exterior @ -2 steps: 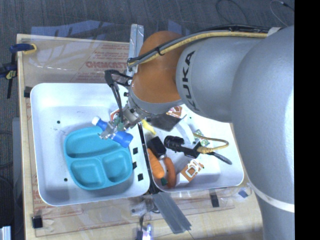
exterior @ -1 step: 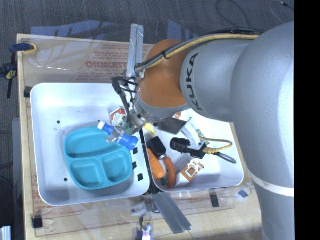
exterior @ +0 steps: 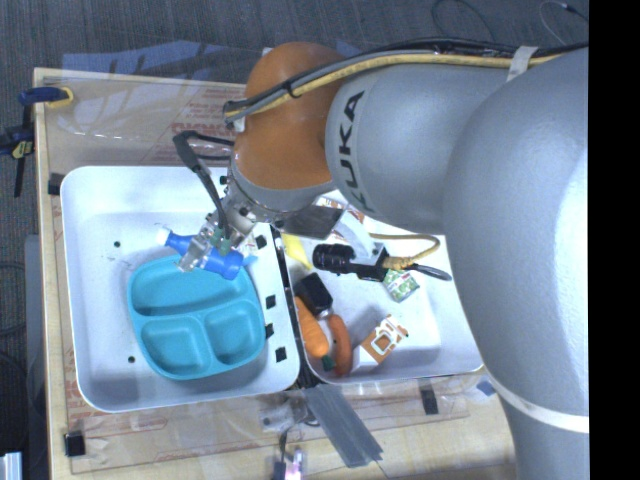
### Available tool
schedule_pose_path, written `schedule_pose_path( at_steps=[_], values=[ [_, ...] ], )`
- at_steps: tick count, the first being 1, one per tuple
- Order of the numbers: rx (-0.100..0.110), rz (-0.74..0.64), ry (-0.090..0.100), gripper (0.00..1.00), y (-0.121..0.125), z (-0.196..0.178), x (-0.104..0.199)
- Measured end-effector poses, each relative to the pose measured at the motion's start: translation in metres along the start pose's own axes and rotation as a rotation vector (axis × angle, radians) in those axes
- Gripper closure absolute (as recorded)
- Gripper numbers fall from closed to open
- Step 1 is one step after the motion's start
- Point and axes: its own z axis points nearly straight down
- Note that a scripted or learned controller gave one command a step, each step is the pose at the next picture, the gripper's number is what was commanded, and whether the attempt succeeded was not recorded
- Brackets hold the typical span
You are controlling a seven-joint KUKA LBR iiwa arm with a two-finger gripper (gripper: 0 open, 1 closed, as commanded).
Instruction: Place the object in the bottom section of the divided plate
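The gripper (exterior: 207, 248) is at the far rim of the blue divided plate (exterior: 133, 303), on the edge away from the camera. It looks clamped on a small blue object (exterior: 232, 265), whose ends stick out to either side of the tip. The object's exact shape is hard to make out against the plate, since both are the same blue.

The main risk is releasing too early. The object sits over the plate's far rim, next to the large section (exterior: 190, 290). The two small sections (exterior: 172, 346) (exterior: 232, 330) are on the plate's near side, and the bottom section is most likely one of them. If the gripper opened here, the object would probably land in the large section. It could also catch the rim and fall outside the plate onto the floor of the white bin (exterior: 90, 268).

A second risk is the ridges between sections. If the object is carried low across the plate, its protruding ends could catch a ridge. That could twist it in the grip or drag the light plate along.

Third, the hold appears to be on the object's middle and may be shallow, so a quick swing toward the near side could shake it loose. The plate's right edge also lies close to the bin's wall, which leaves little room for error on that side.
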Motion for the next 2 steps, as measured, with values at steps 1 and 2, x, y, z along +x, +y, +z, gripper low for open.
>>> schedule_pose_path(
  at_steps=[1,2],
  values=[
    [-0.002,-0.303,-0.003,1.0,-0.014,-0.038,-0.045],
    [0.001,-0.311,0.0,1.0,0.015,0.015,-0.041]
  ],
)
